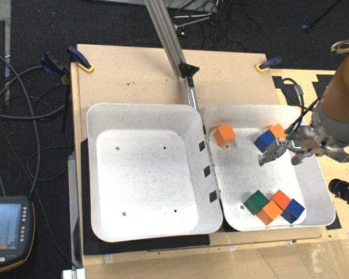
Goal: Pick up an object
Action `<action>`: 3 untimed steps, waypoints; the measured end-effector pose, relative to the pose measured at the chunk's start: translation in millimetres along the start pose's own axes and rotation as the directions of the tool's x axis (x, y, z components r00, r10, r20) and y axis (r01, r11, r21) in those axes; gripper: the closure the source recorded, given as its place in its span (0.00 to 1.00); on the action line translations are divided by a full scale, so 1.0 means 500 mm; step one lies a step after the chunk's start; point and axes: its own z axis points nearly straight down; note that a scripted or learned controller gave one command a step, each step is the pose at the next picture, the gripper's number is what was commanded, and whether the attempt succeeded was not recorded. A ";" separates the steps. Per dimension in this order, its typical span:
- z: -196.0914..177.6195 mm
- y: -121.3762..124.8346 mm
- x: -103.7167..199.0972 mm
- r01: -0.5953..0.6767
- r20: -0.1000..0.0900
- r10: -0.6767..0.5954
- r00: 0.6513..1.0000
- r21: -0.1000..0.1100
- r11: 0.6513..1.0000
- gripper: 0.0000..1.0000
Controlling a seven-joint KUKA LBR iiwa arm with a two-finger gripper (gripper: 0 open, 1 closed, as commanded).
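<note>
Claw (277,151) hangs by the blue cube (264,140) at 3 o'clock of the right bin (232,173); grip state's anyone's guess.

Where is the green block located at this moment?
The green block lies in the right bin, near its front edge, touching an orange block on its right side in the camera view.

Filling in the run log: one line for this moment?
gripper low in right bin | beside blue cube, orange cube | grasp unconfirmed
</note>
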 end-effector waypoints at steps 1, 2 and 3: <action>-0.004 0.001 0.000 -0.002 0.001 0.002 1.000 -0.004 1.000 0.00; 0.104 0.016 0.015 -0.002 0.000 0.002 1.000 0.001 1.000 0.00; 0.232 0.012 0.014 -0.004 -0.001 0.004 1.000 0.003 1.000 0.00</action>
